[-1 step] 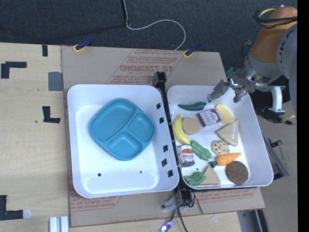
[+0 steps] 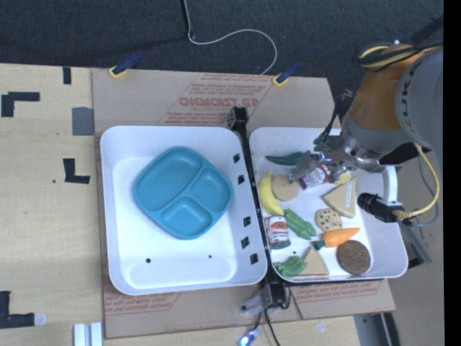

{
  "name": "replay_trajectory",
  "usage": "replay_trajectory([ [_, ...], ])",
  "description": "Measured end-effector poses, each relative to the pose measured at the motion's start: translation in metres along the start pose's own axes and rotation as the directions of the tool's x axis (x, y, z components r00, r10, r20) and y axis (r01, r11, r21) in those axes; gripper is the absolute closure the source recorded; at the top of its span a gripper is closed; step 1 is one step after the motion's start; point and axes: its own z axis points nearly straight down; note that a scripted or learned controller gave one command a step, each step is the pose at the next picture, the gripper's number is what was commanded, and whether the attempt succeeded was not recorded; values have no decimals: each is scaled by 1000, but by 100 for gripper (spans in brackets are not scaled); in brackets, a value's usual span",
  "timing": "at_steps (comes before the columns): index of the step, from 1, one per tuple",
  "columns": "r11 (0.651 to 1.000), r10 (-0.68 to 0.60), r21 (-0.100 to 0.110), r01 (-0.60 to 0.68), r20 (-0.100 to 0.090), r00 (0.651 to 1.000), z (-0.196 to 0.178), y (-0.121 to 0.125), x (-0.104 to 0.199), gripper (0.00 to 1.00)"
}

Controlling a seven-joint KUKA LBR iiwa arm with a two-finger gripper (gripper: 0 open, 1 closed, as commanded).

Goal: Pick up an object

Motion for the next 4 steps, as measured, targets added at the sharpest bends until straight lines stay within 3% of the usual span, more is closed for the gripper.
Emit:
replay_trajectory([
  [1, 1000, 0, -2, 0, 0, 1000, -13, -75, 56, 0],
  [2, 1000, 2, -4, -2, 2, 1000, -22, -73, 54, 100],
  [3, 1000, -6, -16, 6, 1, 1000, -134, -89, 126, 100],
  [4, 1000, -2, -8, 2, 2, 1000, -155, -106, 164, 100],
])
